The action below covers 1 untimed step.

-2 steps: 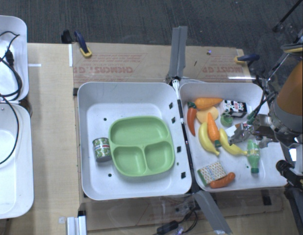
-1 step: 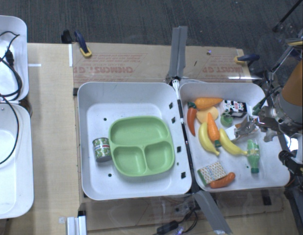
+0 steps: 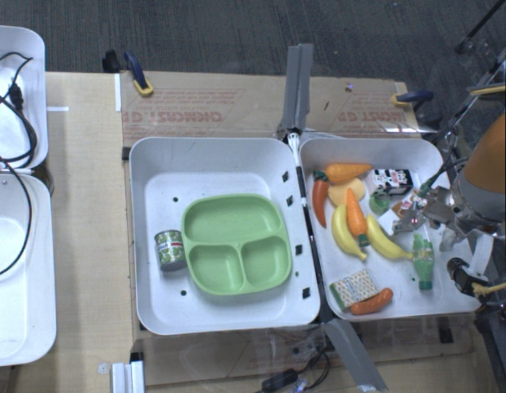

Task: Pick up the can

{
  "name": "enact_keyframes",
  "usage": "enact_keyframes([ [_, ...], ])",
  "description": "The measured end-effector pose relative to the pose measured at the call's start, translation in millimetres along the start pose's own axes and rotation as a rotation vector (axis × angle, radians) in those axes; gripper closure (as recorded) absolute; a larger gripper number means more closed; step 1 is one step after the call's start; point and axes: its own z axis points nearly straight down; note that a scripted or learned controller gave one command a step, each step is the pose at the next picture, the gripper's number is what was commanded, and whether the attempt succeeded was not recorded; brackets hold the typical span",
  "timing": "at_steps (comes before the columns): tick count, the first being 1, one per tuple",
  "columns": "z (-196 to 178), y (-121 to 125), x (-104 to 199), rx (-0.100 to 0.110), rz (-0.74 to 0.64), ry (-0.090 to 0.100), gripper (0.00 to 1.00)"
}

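The can (image 3: 169, 250) is small, with a green label and a silver top. It stands in the left bin (image 3: 151, 178), close to that bin's left wall and touching the left rim of a green divided plate (image 3: 237, 244). My gripper (image 3: 423, 211) hangs over the right side of the right bin (image 3: 376, 146), far from the can, above a heap of toy food. The orange band of the arm (image 3: 486, 166) shows at the right edge.
The right bin holds two bananas (image 3: 363, 236), orange carrots (image 3: 349, 172), a green bottle (image 3: 422, 262), a small patterned box (image 3: 353, 287) and a dark card (image 3: 392, 178). A grey divider post (image 3: 298, 88) stands between the bins at the back.
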Motion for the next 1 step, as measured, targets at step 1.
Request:
enact_keyframes([
  [1, 23.5, 18.4, 9.3, 0.001, -0.016, 0.005, 0.0],
])
